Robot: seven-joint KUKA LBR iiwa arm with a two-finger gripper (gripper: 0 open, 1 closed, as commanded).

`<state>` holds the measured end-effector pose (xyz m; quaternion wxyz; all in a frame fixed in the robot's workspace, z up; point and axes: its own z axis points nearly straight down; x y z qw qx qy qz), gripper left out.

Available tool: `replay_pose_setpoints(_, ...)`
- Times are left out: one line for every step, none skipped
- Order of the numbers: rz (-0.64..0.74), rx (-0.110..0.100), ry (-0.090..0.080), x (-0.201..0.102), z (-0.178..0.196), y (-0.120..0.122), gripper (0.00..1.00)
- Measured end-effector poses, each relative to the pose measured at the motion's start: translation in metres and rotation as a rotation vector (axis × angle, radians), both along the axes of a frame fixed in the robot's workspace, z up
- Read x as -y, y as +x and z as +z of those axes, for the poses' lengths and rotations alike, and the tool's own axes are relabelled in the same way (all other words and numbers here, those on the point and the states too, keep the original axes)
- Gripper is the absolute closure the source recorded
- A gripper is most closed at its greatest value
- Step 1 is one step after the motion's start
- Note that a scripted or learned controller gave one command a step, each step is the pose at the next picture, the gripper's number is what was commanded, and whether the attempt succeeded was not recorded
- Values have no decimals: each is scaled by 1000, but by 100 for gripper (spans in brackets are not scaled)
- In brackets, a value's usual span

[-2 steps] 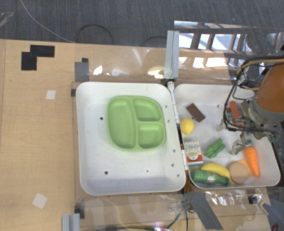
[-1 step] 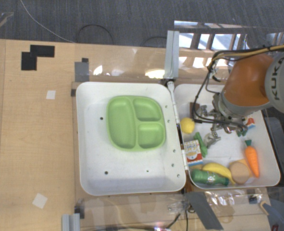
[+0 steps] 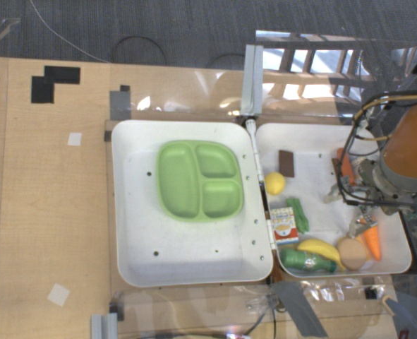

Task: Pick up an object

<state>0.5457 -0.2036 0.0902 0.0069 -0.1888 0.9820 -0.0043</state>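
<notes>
Carton (label print unreadable) lies beside banana, right bin.

Grey arm, orange band, black cables

left bin: white
divided plate, in left bin: light green
lemon, right of plate: yellow
block: dark brown
banana: yellow
carrot: orange
carton: white, red print
</notes>
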Motion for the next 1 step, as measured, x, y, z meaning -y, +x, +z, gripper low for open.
replay_pose_setpoints(-11, 0, 4, 1, -1, 45, 0)
